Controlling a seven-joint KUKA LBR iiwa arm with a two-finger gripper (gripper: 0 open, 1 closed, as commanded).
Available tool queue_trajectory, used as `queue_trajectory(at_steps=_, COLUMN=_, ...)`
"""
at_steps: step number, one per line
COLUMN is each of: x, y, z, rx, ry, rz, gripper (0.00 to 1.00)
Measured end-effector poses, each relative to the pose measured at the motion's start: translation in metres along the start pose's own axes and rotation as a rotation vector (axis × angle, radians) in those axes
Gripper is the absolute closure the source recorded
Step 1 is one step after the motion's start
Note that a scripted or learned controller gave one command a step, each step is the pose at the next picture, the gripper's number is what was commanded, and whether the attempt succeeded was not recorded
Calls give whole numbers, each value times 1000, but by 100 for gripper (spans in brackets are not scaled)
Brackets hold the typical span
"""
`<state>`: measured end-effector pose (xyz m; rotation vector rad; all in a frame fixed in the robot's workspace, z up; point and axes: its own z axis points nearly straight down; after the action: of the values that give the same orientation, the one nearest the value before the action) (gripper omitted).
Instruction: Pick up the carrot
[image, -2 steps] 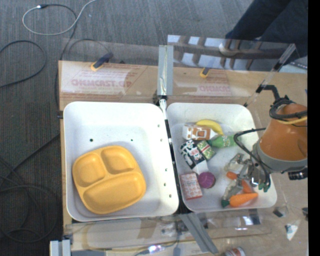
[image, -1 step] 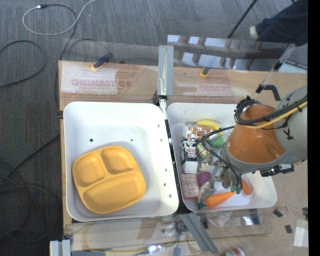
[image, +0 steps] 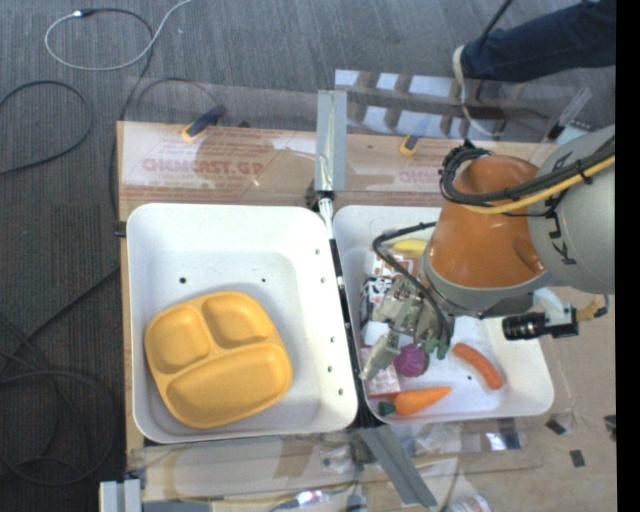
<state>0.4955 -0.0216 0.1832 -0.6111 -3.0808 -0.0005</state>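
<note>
Your carrot (image: 420, 401) lies flat near the front edge of the right bin (image: 530, 395), its green end pointing left, apart from everything but a purple vegetable (image: 411, 360) just behind it. That free lie probably leaves it reachable from above. The gripper (image: 400, 325) hangs over the clutter behind the carrot, not over it, with the arm's orange band (image: 485, 225) above. You cannot tell how its grasping parts are set. A sausage (image: 479, 365) lies to the right. The yellow tray (image: 218, 355) sits in the left bin (image: 200, 225).

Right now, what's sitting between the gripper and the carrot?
In the camera view, a purple round vegetable lies between the gripper above and the carrot below, near the right bin's front edge.
</note>
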Motion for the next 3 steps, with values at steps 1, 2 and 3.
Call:
queue_trajectory(at_steps=1, x=4, y=-23, z=0, rx=0, ry=0, rz=-425, gripper=0)
queue_trajectory(at_steps=2, x=5, y=19, z=-6, rx=-1, ry=-1, rz=-352, gripper=0)
queue_trajectory(at_steps=3, x=28, y=36, z=0, rx=-1, ry=1, rz=-827, gripper=0)
